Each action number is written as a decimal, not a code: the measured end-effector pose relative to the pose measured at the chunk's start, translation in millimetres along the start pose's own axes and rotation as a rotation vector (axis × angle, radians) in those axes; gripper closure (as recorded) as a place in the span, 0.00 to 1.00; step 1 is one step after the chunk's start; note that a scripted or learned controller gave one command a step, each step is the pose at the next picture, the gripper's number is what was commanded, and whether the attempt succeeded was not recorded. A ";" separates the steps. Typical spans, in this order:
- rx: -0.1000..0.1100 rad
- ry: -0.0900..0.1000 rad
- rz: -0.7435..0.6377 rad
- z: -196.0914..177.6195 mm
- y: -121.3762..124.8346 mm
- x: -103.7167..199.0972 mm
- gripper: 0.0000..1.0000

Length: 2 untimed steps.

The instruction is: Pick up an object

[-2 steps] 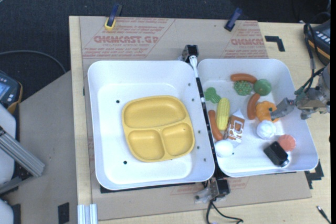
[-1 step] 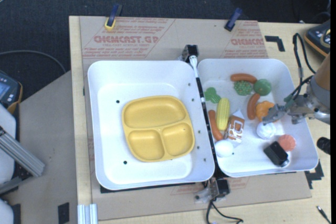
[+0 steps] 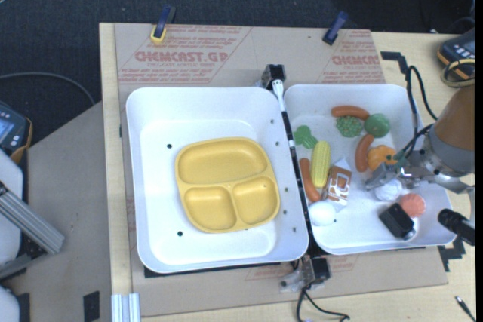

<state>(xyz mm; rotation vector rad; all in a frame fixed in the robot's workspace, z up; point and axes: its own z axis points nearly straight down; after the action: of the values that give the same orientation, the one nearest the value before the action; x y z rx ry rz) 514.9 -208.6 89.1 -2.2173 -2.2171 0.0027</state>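
Low over the right bin (image 3: 302, 98), the pincer (image 3: 386, 179) hangs beside toy food, its grip impossible to tell.

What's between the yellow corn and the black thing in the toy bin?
In the camera view, a small brown packet lies between the corn and the black block, nearer the corn.

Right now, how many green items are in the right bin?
3: a small green piece near the divider, broccoli at the back, and a green ball beside it. More could be hidden under the arm.
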 end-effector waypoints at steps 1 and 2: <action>-0.012 -0.006 0.000 -15.8 2.8 -1.9 1.00; -0.013 -0.007 -0.001 -79.9 3.3 -4.0 1.00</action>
<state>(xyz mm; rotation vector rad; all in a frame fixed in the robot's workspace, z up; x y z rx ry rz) 518.6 -212.8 169.0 -2.2265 -2.2281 -0.0041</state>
